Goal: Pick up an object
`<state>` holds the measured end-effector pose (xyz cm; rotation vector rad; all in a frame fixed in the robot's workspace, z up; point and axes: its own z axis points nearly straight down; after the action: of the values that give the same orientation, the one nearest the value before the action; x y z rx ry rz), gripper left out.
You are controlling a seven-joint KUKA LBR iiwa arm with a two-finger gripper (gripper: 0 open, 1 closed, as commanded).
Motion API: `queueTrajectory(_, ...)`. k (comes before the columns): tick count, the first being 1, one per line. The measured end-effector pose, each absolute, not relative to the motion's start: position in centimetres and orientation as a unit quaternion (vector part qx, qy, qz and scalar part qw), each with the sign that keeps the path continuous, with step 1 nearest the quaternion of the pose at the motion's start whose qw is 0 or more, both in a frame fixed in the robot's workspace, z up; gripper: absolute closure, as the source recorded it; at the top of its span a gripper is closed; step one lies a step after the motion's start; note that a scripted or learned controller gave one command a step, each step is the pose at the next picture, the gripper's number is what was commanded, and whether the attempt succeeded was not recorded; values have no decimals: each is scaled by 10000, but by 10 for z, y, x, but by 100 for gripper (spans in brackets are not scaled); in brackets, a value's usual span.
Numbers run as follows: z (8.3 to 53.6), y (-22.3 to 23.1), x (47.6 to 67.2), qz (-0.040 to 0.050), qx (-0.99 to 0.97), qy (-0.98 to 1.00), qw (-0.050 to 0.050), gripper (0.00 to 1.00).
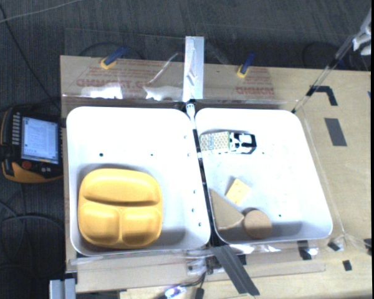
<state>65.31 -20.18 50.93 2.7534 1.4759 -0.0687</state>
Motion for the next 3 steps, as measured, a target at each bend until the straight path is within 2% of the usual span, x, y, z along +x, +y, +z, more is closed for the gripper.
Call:
queueTrajectory(2, 525, -199, 656, -264, 8801, 4740, 101, 100)
queueTrajectory(3, 433, -192, 669, -23, 8918, 4524, -3, 100)
